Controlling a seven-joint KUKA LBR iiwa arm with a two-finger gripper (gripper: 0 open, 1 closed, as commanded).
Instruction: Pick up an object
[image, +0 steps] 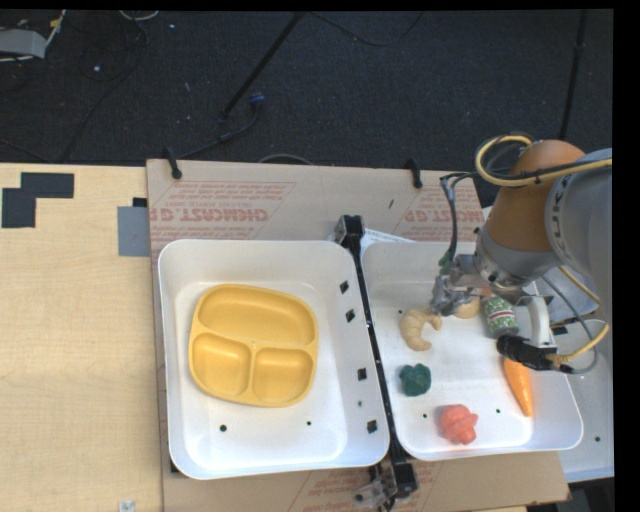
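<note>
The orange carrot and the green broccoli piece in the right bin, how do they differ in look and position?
The carrot is orange, long and tapered, while the broccoli piece is dark green, small and roundish. The carrot lies near the right wall of the right bin, under the arm's cables; the broccoli piece sits near the divider, closer to the left bin. Both rest on the white bin floor, apart from the gripper.

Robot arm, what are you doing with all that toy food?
The arm's end effector is down in the right bin, just above a beige croissant. A green broccoli piece, a pink toy and an orange carrot lie nearby. A yellow divided plate sits in the left bin. Nothing looks picked up yet.
</note>
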